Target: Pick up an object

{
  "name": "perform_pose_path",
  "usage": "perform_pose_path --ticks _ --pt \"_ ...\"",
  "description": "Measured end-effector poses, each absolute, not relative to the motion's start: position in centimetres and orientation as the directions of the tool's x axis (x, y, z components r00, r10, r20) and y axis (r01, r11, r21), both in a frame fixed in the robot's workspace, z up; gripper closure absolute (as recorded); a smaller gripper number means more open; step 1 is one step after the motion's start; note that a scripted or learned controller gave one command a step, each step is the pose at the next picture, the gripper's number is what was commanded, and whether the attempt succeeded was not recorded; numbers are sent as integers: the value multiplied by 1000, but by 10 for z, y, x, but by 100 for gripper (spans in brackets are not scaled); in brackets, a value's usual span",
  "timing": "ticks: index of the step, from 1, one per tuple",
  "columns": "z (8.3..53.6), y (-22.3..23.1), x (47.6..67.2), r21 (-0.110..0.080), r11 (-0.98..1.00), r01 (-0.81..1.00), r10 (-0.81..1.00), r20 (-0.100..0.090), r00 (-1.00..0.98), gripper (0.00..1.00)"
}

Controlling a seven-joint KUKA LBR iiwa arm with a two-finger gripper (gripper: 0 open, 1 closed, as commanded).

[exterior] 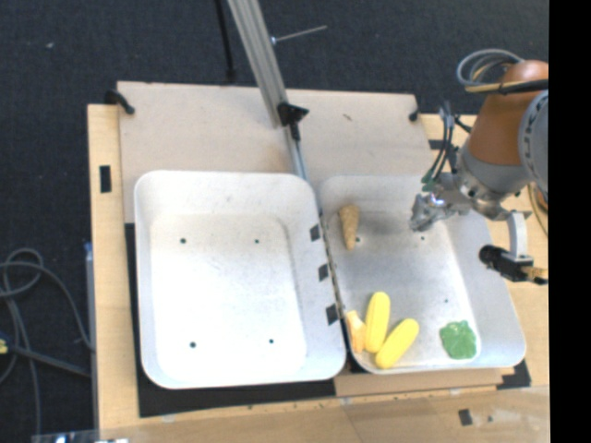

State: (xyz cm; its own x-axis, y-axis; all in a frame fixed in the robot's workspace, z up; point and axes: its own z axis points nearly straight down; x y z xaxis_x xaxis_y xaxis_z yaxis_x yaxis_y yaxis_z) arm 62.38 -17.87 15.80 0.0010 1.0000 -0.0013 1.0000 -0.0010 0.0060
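While the arm (503, 132) reaches in from the right, its gripper (427, 212) hangs over the top part of the right bin (480, 257). The gripper looks small and grey, and it points down and to the left. I cannot tell if its fingers are open or closed, because they are too small and blurry. Nothing can be seen between them.

In the right bin there are a few things to pick up. A tan cone-shaped thing (349, 225) lies near the top left of that bin, to the left of the gripper and apart from it. Two yellow corn-like pieces (386, 330) lie side by side and touching near the bottom edge. A small orange piece (355, 325) sits just beside them, against the bin's left wall. A green lumpy thing (458, 340) sits near the bottom right corner, close to the yellow pieces but not touching them.

The left bin (148, 247) sits just beside the right one. A long metal pole (263, 53) slants down from the top toward the place where the two bins meet.
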Motion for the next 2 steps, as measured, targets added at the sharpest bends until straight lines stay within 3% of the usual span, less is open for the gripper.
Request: perform_pose_path --ticks 2 --pt "264 -185 631 7 3 1000 1000 -2 -3 100"
